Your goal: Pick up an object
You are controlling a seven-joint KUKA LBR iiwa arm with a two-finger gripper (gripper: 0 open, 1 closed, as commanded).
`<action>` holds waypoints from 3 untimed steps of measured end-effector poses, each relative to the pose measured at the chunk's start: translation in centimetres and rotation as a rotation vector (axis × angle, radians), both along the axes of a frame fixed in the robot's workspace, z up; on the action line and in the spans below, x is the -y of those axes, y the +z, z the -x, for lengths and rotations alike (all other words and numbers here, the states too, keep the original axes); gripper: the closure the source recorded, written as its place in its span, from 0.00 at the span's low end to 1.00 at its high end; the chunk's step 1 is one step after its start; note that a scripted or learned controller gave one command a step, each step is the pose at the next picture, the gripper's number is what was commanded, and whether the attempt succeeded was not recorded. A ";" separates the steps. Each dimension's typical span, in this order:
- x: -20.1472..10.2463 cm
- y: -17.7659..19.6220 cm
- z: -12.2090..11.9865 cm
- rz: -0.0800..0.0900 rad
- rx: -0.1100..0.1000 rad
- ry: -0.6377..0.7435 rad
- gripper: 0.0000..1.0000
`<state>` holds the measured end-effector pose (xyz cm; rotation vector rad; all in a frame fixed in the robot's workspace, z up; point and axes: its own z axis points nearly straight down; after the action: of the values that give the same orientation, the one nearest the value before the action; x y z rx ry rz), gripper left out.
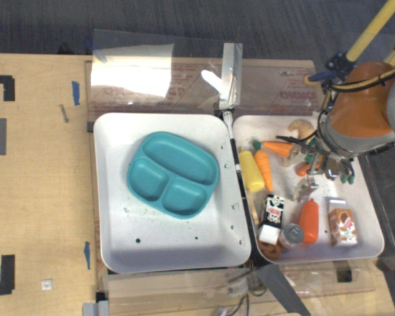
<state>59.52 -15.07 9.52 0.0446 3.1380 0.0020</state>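
Right bin (372,239): illegible carton (342,224), cow-print box (272,210); gripper (314,170) state unclear.

Robotics lab — plywood bench (33,196), two white bins (112,242), clear plastic guards (151,78)

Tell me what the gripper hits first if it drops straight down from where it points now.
Probably the bare floor of the right bin, just right of the carrot; the gripper hangs there, though depth is unclear.
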 end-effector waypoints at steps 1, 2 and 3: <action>0.7 -0.7 -1.2 0.001 0.007 -0.015 0.00; 1.1 -0.7 -1.1 0.000 0.008 -0.085 0.00; 1.3 -0.7 -0.9 -0.001 0.007 -0.153 0.00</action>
<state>60.40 -16.34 8.85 0.2832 3.1182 0.0028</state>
